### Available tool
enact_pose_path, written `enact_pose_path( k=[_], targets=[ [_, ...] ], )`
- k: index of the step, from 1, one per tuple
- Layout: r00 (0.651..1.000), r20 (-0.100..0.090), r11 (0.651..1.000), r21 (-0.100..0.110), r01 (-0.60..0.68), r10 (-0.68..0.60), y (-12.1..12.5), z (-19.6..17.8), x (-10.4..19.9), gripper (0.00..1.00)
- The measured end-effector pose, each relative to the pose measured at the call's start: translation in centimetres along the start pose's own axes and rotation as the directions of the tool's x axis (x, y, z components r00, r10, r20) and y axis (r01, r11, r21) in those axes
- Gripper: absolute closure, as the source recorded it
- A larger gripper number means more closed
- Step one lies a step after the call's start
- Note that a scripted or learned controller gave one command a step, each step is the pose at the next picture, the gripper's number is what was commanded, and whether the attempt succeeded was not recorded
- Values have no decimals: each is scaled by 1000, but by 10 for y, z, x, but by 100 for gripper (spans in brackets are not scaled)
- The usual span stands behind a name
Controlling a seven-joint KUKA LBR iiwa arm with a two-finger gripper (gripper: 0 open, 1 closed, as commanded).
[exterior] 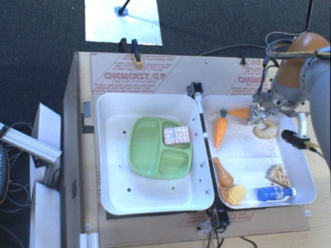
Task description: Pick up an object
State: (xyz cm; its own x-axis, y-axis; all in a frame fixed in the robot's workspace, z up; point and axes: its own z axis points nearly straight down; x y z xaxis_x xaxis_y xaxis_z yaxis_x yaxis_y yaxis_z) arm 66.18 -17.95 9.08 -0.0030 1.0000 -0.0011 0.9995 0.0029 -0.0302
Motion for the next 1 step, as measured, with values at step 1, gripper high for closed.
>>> enact_pose_path(
  k=[1],
  targets=[
    [1000,1,1000,-8,1,-1,2,-1,1,0]
  ],
)
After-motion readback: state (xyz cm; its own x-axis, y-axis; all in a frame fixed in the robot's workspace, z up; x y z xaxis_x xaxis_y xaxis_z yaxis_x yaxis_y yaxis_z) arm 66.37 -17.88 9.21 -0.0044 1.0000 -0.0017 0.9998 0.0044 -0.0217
